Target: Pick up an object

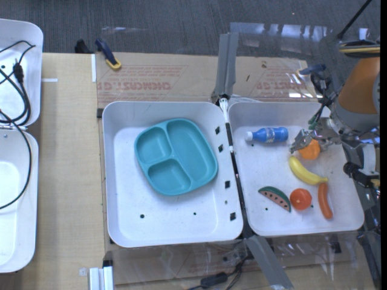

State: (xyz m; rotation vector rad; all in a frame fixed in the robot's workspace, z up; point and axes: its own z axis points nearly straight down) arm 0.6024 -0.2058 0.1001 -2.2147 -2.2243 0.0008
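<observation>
1. I see the arm (357, 92) coming in from the right, wrist angled down over the right bin (266, 219)'s far-right part.
2. Gripper (307, 142) sits low at an orange (310, 150) — touching or right on top of it; can't tell whether the claw is open, closed, or gripping.
3. Nearby in that bin: banana (306, 172) just below the orange, bottle (268, 135) to its left, tomato (300, 198), melon slice (275, 197), sausage (325, 200) along the near side.
4. Left bin (121, 222) — teal plate (175, 156).

Tool (306, 141) on orange fruit (310, 151), right bin (254, 222); banana (306, 172) nr.
</observation>
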